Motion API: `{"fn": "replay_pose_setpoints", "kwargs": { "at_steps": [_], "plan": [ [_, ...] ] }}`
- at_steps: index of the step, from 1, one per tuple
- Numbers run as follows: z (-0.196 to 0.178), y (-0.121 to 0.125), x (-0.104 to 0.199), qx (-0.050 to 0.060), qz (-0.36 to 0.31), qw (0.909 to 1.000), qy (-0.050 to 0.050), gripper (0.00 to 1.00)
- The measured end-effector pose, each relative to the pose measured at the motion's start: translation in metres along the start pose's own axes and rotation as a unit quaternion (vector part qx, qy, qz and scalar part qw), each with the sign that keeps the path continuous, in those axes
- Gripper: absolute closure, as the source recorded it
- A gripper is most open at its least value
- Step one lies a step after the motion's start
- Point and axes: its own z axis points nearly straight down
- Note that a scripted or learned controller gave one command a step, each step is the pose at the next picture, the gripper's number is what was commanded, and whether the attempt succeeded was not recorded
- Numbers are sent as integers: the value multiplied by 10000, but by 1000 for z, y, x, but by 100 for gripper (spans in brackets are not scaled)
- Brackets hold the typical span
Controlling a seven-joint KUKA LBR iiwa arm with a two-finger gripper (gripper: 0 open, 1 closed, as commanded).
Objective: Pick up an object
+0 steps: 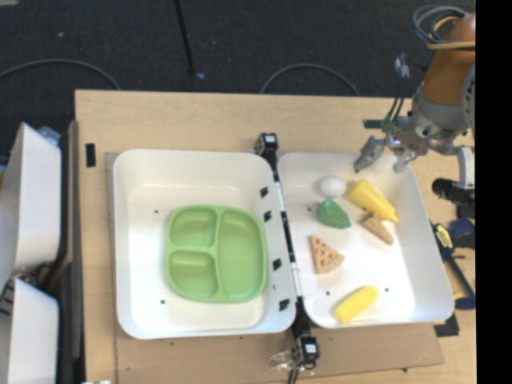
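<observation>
**Yellow pieces waiting, hand hovering wide over the right bin's far edge**

Yellow plastic is lying nearest the camera: a corn-like piece (355,304) is resting at the near end of the right bin (416,294), well apart from everything else. Taking the pizza slice (325,256) as the landmark, that corn is sitting nearer the camera and a little to the right of it. Just beyond the slice a green leafy piece (333,214) is lying, and a white egg-like ball (332,186) is sitting beyond that, close to the green. To the right of the slice a small tan wedge (379,230) is touching or nearly touching a second yellow piece (372,199). The green divided plate (217,254) is lying alone in the left bin (128,214), far left of the slice.

The hand (386,157) is hanging beyond and right of the slice, fingers spread wide, holding nothing, above the bin's far rim.

Judging from this, the far yellow piece is the closest candidate, yet the wedge against it is crowding one side. Closing across its narrow width, fingers clear of the wedge, would be wise; the lone near corn is offering a cleaner grasp.

The hand's height above the bin is hard to judge from this slant. The arm's upper part is being cut off at the frame's right, and the desk (176,118) clutter there is too small to name.
</observation>
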Motion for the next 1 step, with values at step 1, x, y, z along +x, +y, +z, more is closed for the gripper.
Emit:
{"fn": "replay_pose_setpoints", "kwargs": {
  "at_steps": [1],
  "plan": [
    [61,1,5,9,-13,10000,5,0]
  ]
}}
